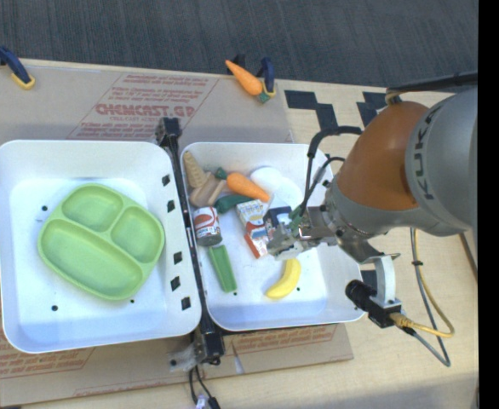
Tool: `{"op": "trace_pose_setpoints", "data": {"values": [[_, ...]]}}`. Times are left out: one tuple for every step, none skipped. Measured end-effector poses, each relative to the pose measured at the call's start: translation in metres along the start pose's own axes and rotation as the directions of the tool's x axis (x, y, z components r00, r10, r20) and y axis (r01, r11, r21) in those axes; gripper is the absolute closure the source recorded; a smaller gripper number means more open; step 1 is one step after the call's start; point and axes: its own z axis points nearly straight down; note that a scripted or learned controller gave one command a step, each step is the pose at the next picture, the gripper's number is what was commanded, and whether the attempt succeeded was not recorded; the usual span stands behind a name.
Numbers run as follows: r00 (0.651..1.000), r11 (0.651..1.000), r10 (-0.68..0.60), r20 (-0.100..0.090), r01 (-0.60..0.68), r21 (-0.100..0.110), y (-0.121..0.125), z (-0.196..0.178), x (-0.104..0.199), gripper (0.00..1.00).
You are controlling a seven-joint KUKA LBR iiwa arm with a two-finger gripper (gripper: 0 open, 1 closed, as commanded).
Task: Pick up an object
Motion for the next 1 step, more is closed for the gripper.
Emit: {"op": "trace_pose_setpoints", "data": {"values": [[1.0,1.0,-0.004,0.001,0.004,-0.003,0.0016,-0.0104,0.0001,1.0]]}}
